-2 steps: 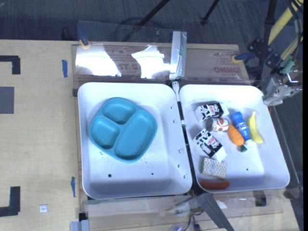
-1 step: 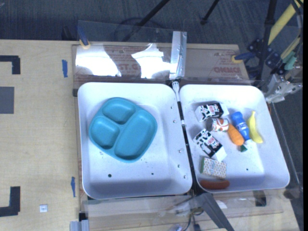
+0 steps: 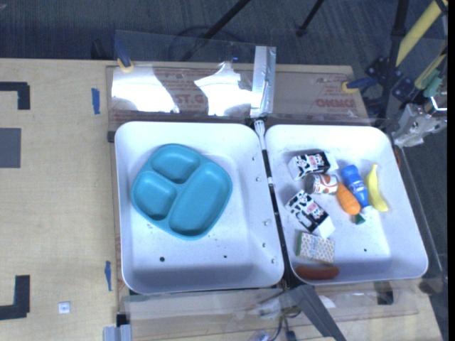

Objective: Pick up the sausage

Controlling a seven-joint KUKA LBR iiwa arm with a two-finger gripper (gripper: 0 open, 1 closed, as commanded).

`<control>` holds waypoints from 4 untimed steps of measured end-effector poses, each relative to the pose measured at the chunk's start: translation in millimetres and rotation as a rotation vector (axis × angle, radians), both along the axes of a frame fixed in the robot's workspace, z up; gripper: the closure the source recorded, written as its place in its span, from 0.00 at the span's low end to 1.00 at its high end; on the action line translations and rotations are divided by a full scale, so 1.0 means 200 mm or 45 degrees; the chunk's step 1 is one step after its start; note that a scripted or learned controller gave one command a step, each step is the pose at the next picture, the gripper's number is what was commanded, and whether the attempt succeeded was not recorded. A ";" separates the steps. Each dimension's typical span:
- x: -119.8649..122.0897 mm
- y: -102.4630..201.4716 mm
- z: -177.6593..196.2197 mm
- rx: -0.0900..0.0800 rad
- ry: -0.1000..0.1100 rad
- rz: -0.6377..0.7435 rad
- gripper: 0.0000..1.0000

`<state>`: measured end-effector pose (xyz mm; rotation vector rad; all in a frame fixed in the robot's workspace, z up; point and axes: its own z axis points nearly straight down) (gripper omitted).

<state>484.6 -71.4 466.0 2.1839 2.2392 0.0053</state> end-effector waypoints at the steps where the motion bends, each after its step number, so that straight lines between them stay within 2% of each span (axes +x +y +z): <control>1: 0.01 0.00 0.05 -0.003 -0.005 0.003 1.00; 4: 0.03 0.02 0.21 -0.010 -0.021 0.015 1.00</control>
